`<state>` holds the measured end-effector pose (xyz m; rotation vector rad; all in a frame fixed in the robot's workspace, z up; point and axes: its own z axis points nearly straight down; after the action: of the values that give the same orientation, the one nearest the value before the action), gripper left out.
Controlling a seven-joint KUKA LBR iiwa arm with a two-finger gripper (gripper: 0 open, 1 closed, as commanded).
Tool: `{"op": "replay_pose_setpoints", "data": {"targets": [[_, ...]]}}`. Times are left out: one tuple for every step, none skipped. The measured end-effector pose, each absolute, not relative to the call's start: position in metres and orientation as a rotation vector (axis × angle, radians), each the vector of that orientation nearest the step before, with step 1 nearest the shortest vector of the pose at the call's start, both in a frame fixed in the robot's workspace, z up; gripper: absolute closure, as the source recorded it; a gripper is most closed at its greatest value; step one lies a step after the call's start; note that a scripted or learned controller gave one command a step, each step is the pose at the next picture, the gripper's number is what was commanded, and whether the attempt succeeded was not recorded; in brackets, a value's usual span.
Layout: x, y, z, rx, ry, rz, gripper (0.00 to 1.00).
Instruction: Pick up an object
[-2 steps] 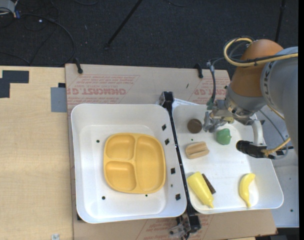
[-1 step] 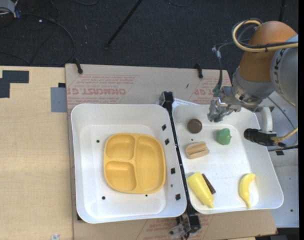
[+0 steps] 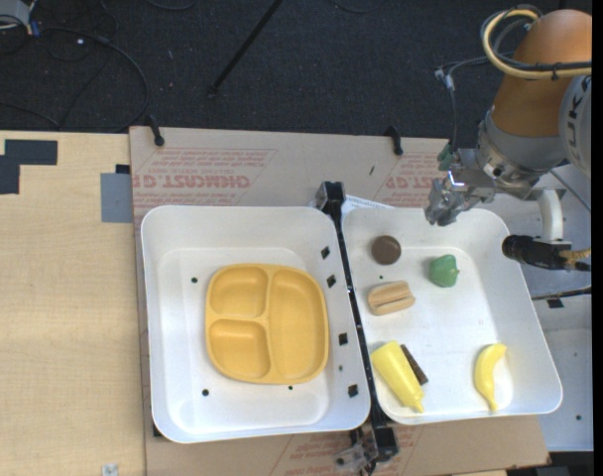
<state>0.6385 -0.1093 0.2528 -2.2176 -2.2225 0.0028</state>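
Two white bins sit side by side on the bench. The left bin carries a yellow divided plate. The right bin carries the loose items that could be picked: a brown ball, a green lump, a hot dog bun, a yellow corn-like piece lying against a thin dark stick, and a banana.

Arm position: the gripper hangs over the far edge of the right bin, near its back right corner, above the rim and not down among the items. Nothing is seen between its fingers. Whether they stand wide or narrow cannot be told at this angle; the metal parts blur together.

Step in hand, as judged: approach. No item has been lifted; all five lie flat on the bin floor, well apart from the gripper.

Nearest candidates are the brown ball and the green lump, both just forward of the gripper's position and each clear of its neighbours. The bun lies near the ball but not touching.

Next move calls for travel inward over one chosen item, fingers spread to either side of it, then a straight descent to the bin floor before closing. The ball may roll if struck off-centre; the corn piece is awkward because the stick touches it.
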Motion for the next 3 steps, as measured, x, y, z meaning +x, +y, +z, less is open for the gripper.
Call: {"op": "replay_pose_setpoints", "data": {"targets": [[0.601, -0.072, 0.240, -2.212, -2.218, 0.011, 1.00], [0.578, -0.033, 0.242, -2.212, -2.219, 0.010, 1.00], [0.551, 0.014, 0.223, -2.209, -2.219, 0.013, 1.00]]}}
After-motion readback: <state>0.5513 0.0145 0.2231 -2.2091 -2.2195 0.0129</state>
